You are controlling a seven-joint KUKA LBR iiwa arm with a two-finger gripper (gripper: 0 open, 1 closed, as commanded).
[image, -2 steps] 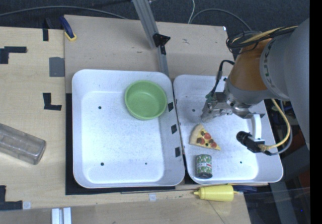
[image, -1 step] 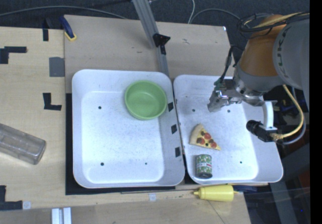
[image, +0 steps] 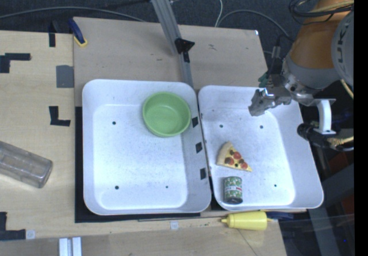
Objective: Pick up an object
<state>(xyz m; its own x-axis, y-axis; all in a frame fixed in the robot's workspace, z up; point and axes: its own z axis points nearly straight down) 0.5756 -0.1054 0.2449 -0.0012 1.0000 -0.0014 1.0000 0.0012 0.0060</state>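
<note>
A pizza slice [image: 233,157] lies in the right bin [image: 287,151], near its middle. A small green can [image: 233,189] rests just in front of it, close to the bin's front wall. A green bowl [image: 166,113] sits at the back right of the left bin [image: 103,151]. My gripper [image: 260,103] hangs over the back part of the right bin, well behind the pizza slice and apart from it. Nothing shows between its fingers.
A yellow bottle [image: 248,220] lies on the bench just in front of the right bin. A clear plastic cylinder [image: 22,164] lies on the wood at the far left. A grey pole [image: 167,13] slants down to the bins' back edge.
</note>
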